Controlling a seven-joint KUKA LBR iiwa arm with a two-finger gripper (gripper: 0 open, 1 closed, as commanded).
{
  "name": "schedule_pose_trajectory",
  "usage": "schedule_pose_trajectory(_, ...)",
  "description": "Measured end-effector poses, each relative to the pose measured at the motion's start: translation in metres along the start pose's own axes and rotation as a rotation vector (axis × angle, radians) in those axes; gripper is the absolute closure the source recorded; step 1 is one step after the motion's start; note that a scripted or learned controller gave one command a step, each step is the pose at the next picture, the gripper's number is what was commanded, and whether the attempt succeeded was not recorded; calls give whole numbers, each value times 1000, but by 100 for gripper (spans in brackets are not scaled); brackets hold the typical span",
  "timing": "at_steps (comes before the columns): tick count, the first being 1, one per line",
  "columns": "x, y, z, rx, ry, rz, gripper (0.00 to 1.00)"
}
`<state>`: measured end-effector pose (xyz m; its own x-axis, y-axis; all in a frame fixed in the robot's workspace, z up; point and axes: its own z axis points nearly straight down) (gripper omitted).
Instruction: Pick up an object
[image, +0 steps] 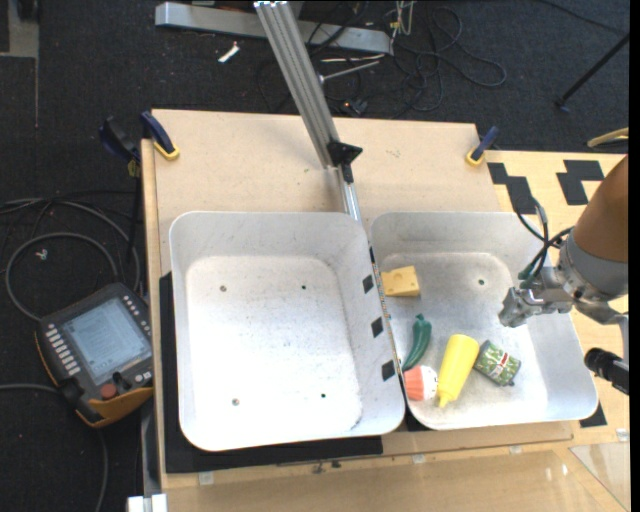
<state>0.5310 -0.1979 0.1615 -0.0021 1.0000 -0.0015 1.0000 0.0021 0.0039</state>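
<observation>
Camera view: gripper (511, 312) hanging over right bin (570, 395), right of frame centre, above bare floor; nothing showing between fingers; jaw state impossible to tell.

Cheese wedge (401, 282) lying at upper left of right bin. Green pepper (416, 342) lying near divider. Yellow bottle (455, 368) lying tilted at lower centre, just beside red-and-white object (421, 382). Green can (497, 363) lying right of bottle, below gripper.

Left bin (190, 300) occupying frame centre-left. Teach pendant (95, 350) sitting at far left.

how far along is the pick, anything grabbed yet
Nothing lifted yet: the cheese wedge, green pepper, yellow bottle, green can and radish all lie in the right bin. The gripper hangs over that bin, above the can. Grasping and lifting remain.
</observation>
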Motion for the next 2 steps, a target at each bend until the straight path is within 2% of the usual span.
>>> schedule_pose_trajectory(1,1,8,-62,-3,-1,-2,100)
schedule_pose_trajectory(2,1,10,-75,1,0,-1,100)
